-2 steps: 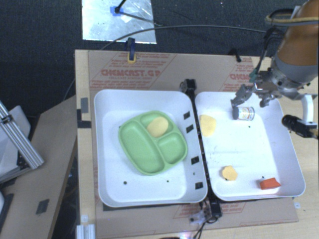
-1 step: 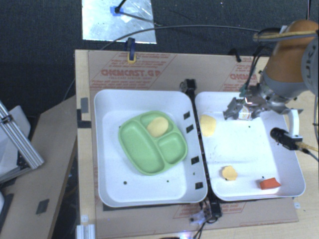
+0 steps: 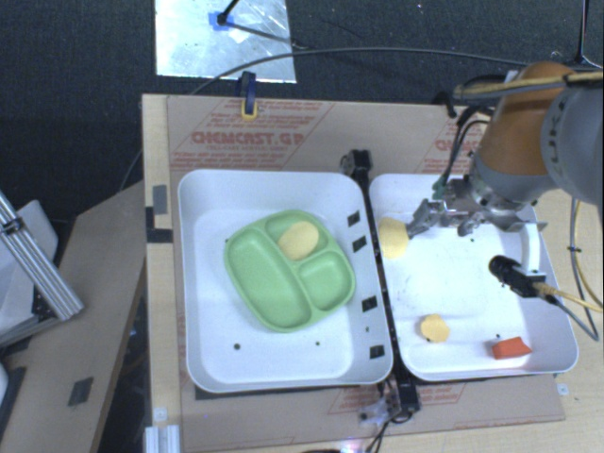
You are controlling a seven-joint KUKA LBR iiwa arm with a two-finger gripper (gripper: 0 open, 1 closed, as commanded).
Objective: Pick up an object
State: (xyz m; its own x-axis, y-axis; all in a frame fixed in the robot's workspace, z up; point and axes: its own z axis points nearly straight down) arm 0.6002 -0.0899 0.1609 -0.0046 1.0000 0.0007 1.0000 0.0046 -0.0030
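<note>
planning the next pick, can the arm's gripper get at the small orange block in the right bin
Probably yes. The small orange block lies alone near the front right corner of the right white bin, uncovered from above; the gripper is at the bin's far left side, by a pale yellow object.

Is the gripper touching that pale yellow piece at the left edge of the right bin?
Cannot tell. In the camera view the gripper tip meets the pale yellow piece with no visible gap, but the slanted angle could hide a height difference.
</note>
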